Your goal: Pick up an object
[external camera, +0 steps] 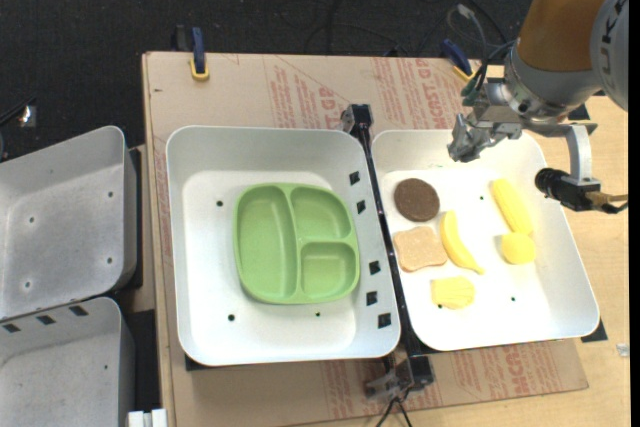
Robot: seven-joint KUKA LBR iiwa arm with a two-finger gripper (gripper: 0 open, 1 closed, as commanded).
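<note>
The right bin [560,315] holds a round brown patty [416,199], a tan toast slice [420,248], a yellow banana [460,242], a long yellow piece [510,204], a rounded yellow piece [518,247] and a flat yellow piece [453,292]. My gripper [466,150] hangs over the bin's far edge, up and to the right of the patty, and nothing shows between its fingers. The wrist hides how the fingers stand.
A green divided tray [297,243] lies in the left bin [200,315]. A black divider [375,215] runs between the bins. Grey bin lids [60,215] lie at the far left. A black fitting [565,183] juts from the arm over the right bin's right side.
</note>
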